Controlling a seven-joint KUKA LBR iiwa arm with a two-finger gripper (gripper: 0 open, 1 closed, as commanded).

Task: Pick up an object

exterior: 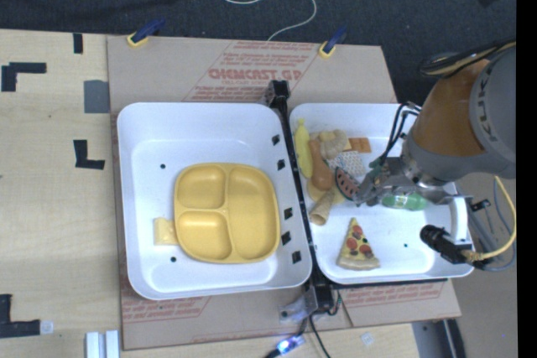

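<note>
Looking down on the table (50,180) at a slant: two shallow white bins side by side. Left bin (143,138) carrying a yellow divided plate (226,211), with a small pale-yellow block (163,230) touching the plate's left edge. Right bin (403,264) carrying toy food: banana (302,151) along the left wall, hot dog (320,172) just beside it, watermelon slice (345,182), pizza slice (358,246) near the front, green bottle (404,200) lying on its side, and a few pale and orange pieces near the back, too small to name. Arm (453,126) reaching in from the right, pincer (367,190) low in the right bin, between watermelon slice and green bottle, close to both. Pincer state: cannot tell, too dark and small. Nothing seen clamped or lifted. Judged progress: approach done, grasp unconfirmed, lift not yet done. Likely target watermelon slice or bottle; cannot tell which.
</note>
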